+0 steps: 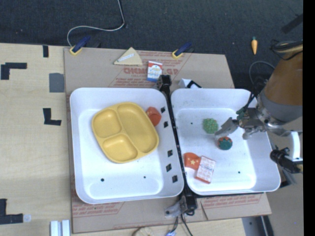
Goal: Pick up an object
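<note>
Reaching in from the right, the end effector point(237, 127) hangs over the right bin point(246, 181) with its fingers spread apart and nothing between them. Nearest the camera in this bin lie a small red-and-white packet point(205, 169) and a red piece point(191, 160), touching each other. Farther back, a small green-and-red ball point(225, 143) sits just below the fingers, with a green lumpy object point(210, 126) near it. In the left bin point(88, 181) rests a yellow divided plate point(125, 132).
</note>
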`<state>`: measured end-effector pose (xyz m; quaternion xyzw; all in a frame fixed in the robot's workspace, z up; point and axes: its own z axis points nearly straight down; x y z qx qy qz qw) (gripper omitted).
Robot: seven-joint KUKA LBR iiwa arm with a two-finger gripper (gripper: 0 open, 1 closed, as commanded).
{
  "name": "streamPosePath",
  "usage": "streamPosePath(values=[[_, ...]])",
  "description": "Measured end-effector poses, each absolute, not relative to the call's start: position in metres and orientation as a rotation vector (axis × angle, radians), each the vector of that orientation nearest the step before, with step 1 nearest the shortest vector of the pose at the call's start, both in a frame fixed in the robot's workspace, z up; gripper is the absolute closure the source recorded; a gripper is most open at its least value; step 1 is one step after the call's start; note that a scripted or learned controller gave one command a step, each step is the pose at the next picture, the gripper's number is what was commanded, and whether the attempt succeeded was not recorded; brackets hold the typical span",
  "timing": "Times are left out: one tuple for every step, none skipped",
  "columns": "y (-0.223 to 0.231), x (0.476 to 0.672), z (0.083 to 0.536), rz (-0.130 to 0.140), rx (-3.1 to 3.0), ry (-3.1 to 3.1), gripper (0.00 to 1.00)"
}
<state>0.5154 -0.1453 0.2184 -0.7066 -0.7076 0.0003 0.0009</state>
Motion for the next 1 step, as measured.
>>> streamPosePath(values=[[-0.1575, 0.556, 0.0871, -0.005, -2.223, -2.228, 0.0]])
